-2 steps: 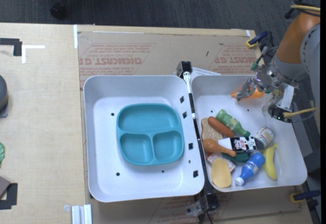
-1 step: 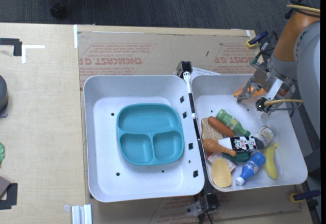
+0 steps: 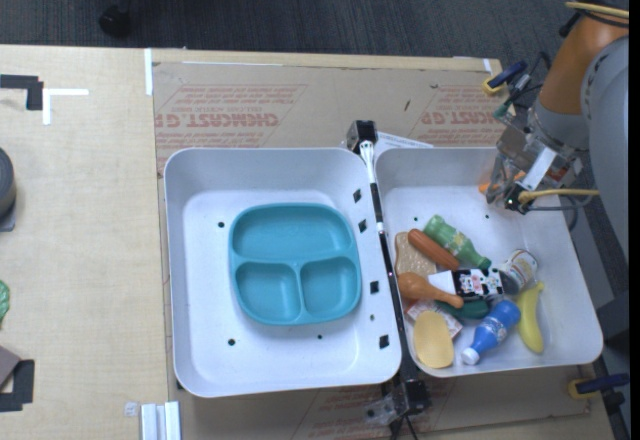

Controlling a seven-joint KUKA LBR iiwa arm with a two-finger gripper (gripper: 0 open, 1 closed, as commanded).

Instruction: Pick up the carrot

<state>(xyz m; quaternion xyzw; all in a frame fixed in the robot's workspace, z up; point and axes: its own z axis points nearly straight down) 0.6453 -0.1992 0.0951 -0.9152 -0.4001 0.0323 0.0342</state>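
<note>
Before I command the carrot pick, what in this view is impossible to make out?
- Gripper: finger state too small and cluttered to tell.
- Carrot: lower end hidden under the black-and-white carton.
- Arm: cut off by the right edge.
- Can: label too small.

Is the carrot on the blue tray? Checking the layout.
No, the carrot lies in the right bin; the tray is in the left.

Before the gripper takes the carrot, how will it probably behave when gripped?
The carrot looks like stiff moulded plastic, so it should keep its shape. Its round, tapered body may roll or slip. It lies on the bread slice beside a green vegetable, which may shift.
</note>
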